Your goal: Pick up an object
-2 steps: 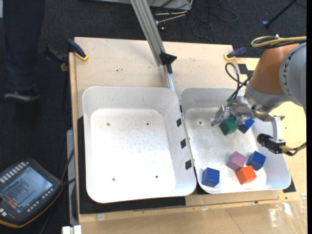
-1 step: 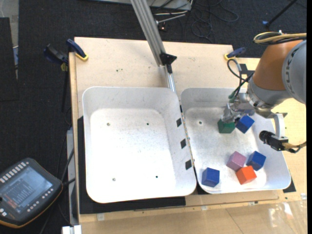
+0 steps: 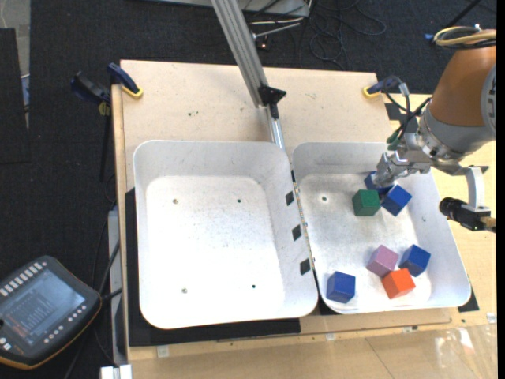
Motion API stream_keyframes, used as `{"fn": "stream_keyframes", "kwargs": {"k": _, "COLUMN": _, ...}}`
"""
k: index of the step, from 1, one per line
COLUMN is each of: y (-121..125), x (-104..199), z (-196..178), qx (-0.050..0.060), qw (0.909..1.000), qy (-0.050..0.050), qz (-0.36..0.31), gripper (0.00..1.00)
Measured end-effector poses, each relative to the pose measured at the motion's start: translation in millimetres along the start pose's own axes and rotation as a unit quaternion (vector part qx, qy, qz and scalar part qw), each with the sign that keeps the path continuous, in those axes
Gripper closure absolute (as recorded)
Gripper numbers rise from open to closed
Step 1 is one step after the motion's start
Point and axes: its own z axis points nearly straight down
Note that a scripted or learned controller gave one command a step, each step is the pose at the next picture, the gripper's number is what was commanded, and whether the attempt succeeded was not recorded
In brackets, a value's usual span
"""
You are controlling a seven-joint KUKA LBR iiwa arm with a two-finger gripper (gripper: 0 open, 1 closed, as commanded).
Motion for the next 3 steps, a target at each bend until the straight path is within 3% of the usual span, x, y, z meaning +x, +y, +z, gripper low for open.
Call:
{"fn": "stream_keyframes", "kwargs": {"k": 1, "y": 1.6, "x": -0.1, "z": -32.1, "qx": 0.001, "qw": 1.0, "qy": 0.0, "qz": -0.001, "gripper": 1.0}}
{"fn": "stream_keyframes", "kwargs": {"k": 3, "y": -46.5, "x": 104.5, "z": -46.6, "qx": 0.005, "qw": 1.0, "qy": 0.002, "qz": -0.004, "gripper": 1.0}}
